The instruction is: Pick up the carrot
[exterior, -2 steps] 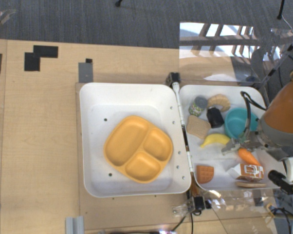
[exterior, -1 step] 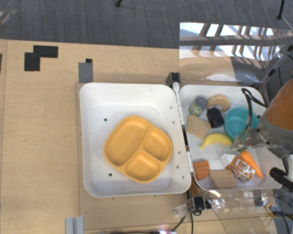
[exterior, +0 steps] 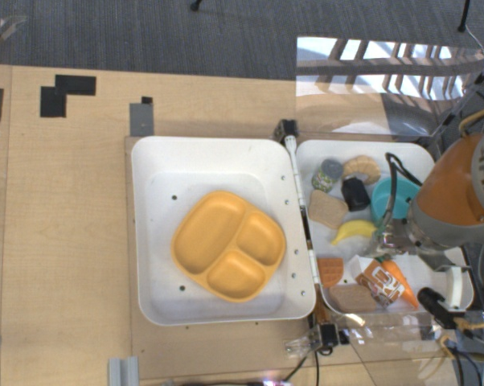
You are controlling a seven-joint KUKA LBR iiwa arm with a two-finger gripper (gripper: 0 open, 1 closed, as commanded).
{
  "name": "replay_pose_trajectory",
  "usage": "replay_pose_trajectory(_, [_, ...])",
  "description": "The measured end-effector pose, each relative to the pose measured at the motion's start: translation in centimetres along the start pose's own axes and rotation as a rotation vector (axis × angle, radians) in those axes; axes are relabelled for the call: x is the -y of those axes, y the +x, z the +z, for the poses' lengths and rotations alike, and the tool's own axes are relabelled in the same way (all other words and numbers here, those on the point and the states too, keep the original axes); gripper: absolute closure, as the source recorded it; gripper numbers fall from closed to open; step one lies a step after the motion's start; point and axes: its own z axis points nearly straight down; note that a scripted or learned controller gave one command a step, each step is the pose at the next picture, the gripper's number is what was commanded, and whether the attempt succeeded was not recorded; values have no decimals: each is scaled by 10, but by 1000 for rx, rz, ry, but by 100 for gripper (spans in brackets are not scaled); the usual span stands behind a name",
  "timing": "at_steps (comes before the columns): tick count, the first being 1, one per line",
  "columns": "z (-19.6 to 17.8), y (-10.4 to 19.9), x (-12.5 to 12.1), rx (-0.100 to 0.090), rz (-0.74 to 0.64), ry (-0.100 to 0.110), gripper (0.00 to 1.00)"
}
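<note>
Left bin (exterior: 157, 215) carries yellow divided plate (exterior: 229, 244) at its middle. Right bin (exterior: 415, 155), just beside left bin, crowded with toys. Arm (exterior: 459, 191) hangs over right bin's far-right side; gripper (exterior: 396, 244) low among toys, finger state cannot tell. Carrot (exterior: 397, 275) near right bin's front edge, touching orange-white snack packet (exterior: 378, 282), just below gripper. Banana (exterior: 353, 231) beside gripper, toward left bin. Black block (exterior: 355, 192) behind banana.

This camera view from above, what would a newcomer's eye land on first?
The yellow plastic divided plate lying alone in the left white bin. Next, the grey arm with its orange band reaching from the right over the right white bin, which is crowded with small toy foods, a yellow banana among them.
</note>
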Motion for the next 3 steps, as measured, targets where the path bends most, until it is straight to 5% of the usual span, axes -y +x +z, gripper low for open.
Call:
replay_pose_trajectory(1, [13,36,-20,5,-18,-6,100])
replay_pose_trajectory(2, [2,37,-23,6,-26,-13,100])
replay_pose_trajectory(3, [12,40,2,6,-122,-16,100])
